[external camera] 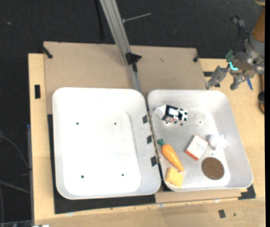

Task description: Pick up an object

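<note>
The wooden table (40,126) carries two shallow white bins side by side, with a tan board lying under their far edges. The left bin (99,141) shows bare white floor marked by a few small dark dots. The right bin (234,141) holds all the loose things: a round brown disc (213,168) near its front right corner, an orange carrot (172,157) with a green tip lying along the left wall, a yellow block (175,177) just in front of the carrot, a small white and red box (196,147) between carrot and disc, a black and white toy (174,114) toward the far left, and a small white lump (217,141) just right of the box. The gripper (226,78) hangs over the table beyond the right bin's far right corner, its two fingers spread apart with nothing between them, well apart from everything in the bin.
</note>
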`<control>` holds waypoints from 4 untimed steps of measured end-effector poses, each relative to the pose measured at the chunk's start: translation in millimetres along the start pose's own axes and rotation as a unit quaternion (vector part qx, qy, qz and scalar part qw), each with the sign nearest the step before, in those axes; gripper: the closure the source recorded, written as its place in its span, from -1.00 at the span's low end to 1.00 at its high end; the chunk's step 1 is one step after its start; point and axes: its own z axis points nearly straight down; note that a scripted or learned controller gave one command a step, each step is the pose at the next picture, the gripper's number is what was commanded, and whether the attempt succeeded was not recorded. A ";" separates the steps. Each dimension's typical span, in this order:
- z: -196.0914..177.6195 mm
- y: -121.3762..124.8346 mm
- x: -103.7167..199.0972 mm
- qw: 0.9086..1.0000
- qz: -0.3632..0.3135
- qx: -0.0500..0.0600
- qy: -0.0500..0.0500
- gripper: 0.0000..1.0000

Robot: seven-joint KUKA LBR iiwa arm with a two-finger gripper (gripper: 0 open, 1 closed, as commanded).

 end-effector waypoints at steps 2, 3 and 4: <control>49.7 -4.3 -12.2 1.000 0.002 0.000 -0.001 -1.00; 92.8 0.2 -15.0 1.000 0.001 0.000 -0.002 -1.00; 135.2 -2.7 -12.4 1.000 0.001 -0.001 -0.002 -1.00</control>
